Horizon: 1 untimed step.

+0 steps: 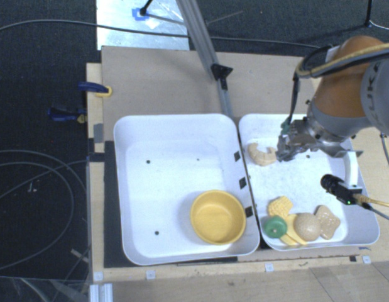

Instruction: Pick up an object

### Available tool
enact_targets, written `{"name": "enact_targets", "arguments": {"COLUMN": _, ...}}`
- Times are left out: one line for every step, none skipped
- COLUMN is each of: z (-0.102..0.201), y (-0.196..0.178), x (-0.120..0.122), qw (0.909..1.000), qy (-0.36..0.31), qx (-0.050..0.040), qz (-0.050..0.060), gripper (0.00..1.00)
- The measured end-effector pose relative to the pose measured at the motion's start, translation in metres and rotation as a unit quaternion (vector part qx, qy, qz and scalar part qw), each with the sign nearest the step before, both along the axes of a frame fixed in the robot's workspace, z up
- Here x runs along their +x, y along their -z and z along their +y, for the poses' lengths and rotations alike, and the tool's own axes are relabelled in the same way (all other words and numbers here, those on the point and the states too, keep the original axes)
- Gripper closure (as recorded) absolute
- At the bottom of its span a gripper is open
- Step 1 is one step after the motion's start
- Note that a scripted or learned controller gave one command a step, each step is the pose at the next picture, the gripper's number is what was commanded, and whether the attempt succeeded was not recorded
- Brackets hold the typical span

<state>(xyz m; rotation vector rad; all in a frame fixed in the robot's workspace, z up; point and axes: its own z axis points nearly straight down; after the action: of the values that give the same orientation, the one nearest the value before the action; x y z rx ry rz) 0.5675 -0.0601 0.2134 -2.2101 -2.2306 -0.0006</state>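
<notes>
End effector (pixel 287 148) is seen low in the right bin (pixel 370 231), its opening not discernible. Just to its left, a pale croissant-shaped toy (pixel 261 154) lies apart. Yellow bowl (pixel 217 216) sits well away, lower left.

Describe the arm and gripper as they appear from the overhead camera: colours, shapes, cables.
The arm is bulky and rounded, with a grey casing and a broad orange band above the wrist. A dark cable loops over its top and drops along its left side. The gripper is a small dark grey metal assembly. A black cylindrical fitting with a white bracket hangs below the wrist.
</notes>
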Motion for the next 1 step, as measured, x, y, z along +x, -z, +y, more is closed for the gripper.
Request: {"name": "enact_targets", "arguments": {"z": 0.0560, "y": 0.0024, "x": -0.0141, "qw": 1.0000, "qy": 0.000, "qx": 0.0000, "qz": 0.000, "gripper": 1.00}}
